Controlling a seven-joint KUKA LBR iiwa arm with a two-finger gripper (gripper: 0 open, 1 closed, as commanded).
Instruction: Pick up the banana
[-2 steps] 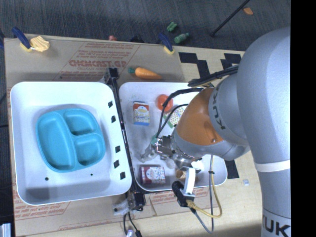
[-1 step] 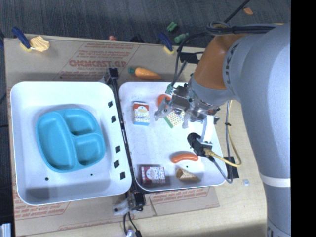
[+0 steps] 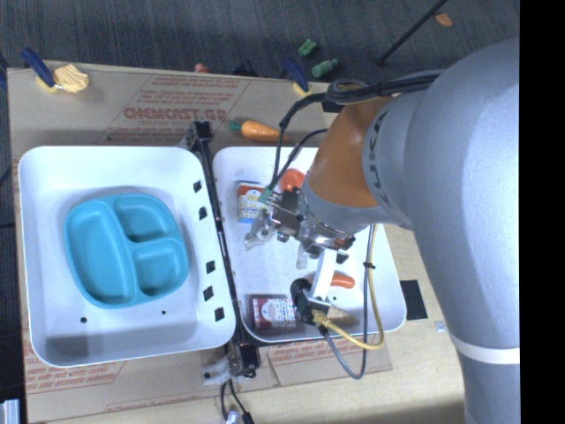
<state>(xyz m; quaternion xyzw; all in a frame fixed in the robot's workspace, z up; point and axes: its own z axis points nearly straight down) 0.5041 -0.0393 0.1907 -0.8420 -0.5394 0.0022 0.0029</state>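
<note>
Arm [image 3: 424, 166] over the right bin [image 3: 389, 300], gripper [image 3: 262, 229] just beside a small carton [image 3: 251, 200]. How far open it is, and any load, cannot be told. Nor can the banana's place, with the arm covering the bin beyond the carton; locating it should come before any descent.

Left bin [image 3: 35, 237]: white, shallow; I see 1 blue plate [image 3: 124, 250] lying flat near its middle, 3 compartments.
Right bin [image 3: 234, 162]: white, just beside the left bin, black clips [image 3: 205, 212] along the shared edge.
Carton [image 3: 249, 200]: small, printed, in the right bin's far-left part.
Dark red packet [image 3: 272, 312]: flat against the right bin's near rim.
Orange piece [image 3: 342, 281]: small, in the right bin; I cannot identify it.
Carrot [image 3: 259, 131]: on the cardboard [image 3: 159, 104], just beyond the right bin's far rim.
Cardboard: red print, under both bins.
Blue clamps: 2, at [image 3: 35, 63] and [image 3: 295, 73], on the cardboard's far edge.
Green bits [image 3: 307, 48]: 2, on the dark floor.
</note>
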